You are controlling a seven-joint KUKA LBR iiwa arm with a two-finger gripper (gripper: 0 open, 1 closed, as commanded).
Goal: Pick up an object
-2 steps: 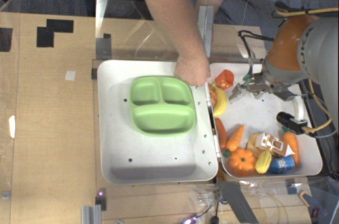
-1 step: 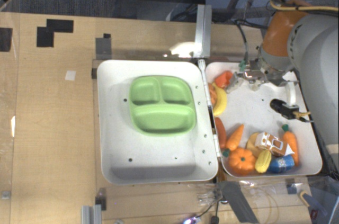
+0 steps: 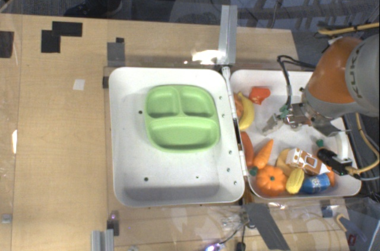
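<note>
The metal two-finger end effector (image 3: 279, 121) hangs in the right white plastic bin (image 3: 270, 79), fingers parted and holding nothing. A small orange carrot (image 3: 264, 153) lies just below it, a yellow banana (image 3: 246, 114) to its left.

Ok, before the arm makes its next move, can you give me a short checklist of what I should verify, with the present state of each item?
1. Gripper is above the right bin: ok.
2. An object is held: cannot tell; nothing visibly sits in the gripper.
3. Jaws open or shut: cannot tell.
4. Objects are available to pick: ok; carrot, pumpkin, banana and red piece lie in the right bin.
5. Nearest target is free of clutter: ok; the carrot lies apart, just below the gripper.
6. Green tray sits flat in the left bin: ok.
</note>
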